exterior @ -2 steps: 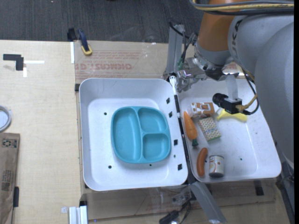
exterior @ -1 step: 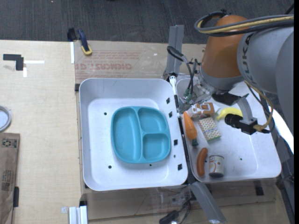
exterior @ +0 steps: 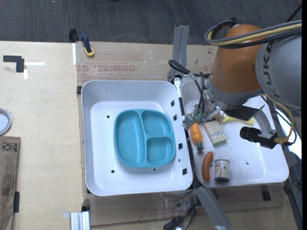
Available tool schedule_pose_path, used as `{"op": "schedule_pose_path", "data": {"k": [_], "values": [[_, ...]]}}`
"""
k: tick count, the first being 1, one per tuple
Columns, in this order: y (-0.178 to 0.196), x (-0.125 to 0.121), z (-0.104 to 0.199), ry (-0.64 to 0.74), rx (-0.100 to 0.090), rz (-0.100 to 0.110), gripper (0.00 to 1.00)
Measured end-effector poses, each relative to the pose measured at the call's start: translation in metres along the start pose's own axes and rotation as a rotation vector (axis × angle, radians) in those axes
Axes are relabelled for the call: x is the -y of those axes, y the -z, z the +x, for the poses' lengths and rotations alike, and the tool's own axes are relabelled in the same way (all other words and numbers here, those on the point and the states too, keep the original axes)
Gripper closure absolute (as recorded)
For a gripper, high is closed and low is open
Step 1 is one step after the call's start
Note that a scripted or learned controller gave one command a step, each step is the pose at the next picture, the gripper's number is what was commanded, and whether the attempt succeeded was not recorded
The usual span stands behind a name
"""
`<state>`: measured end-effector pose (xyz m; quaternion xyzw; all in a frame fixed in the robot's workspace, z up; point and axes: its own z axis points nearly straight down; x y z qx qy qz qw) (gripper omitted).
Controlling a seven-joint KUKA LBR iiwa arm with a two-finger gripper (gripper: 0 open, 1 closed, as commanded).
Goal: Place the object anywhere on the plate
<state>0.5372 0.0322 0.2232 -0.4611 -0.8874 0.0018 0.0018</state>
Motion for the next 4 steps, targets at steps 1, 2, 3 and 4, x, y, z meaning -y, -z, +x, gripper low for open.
{"op": "schedule_pose_path", "data": {"k": [1,2,3,4], "values": [[-0.018,0.001,0.063,0.101,0.000,0.001,1.00],[-0.018,0.001,0.063,0.100,0.000,0.001,0.00],[-0.012,0.001,0.061,0.096,-0.001,0.005,1.00],[-0.017,-0.049,-0.019,0.280,0.003,-0.002,1.00]]}}
